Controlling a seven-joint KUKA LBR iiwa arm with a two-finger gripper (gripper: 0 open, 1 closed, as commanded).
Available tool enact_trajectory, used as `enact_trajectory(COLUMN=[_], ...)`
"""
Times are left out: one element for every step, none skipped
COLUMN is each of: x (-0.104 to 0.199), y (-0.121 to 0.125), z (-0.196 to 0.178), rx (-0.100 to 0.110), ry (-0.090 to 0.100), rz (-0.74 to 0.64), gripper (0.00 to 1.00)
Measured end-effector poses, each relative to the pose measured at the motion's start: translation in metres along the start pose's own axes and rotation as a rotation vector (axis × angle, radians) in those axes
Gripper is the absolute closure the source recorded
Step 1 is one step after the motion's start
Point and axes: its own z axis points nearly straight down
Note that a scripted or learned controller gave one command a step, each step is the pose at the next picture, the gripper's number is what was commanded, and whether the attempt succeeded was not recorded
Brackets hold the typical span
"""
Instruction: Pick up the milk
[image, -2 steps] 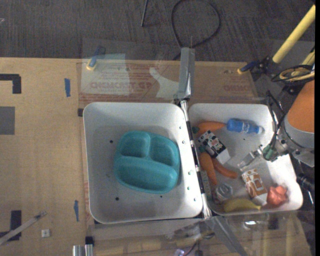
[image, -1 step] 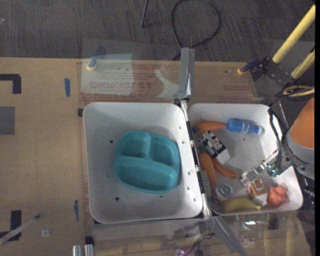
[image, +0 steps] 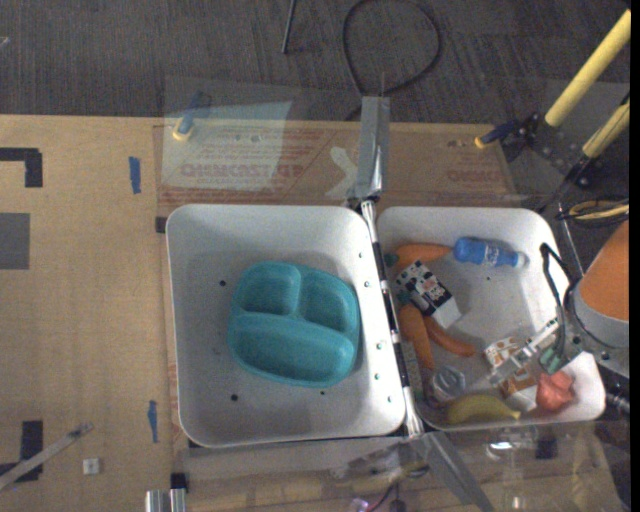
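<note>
Banana (image: 483, 408) lies at the right bin's (image: 478, 217) near edge, a red item just right of it. Gripper (image: 548, 345) is low at the right wall beside a small carton; fingers' opening cannot be told. Milk (image: 427, 293), cow-patterned, lies farther left beside the carrots. Blue bottle (image: 488, 253) lies farthest. Left bin holds a teal divided plate (image: 294, 323).

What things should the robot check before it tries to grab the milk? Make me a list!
1. Milk carton in plain sight in the right bin: ok.
2. Gripper above the milk: not ok, it sits near the bin's right side.
3. Milk free of clutter: not ok, carrots lie close against it.
4. Fingers open: cannot tell.
5. Blue bottle away from the milk: ok.
6. Gripper holding nothing: cannot tell.
</note>
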Motion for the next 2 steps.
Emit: enact_trajectory(x=[-0.017,-0.009], y=[0.063,-0.003], z=[-0.020,0.005], rx=[-0.002,-0.006], ry=[-0.004,-0.006], rz=[-0.159,-0.121], gripper=[0.00,0.00])
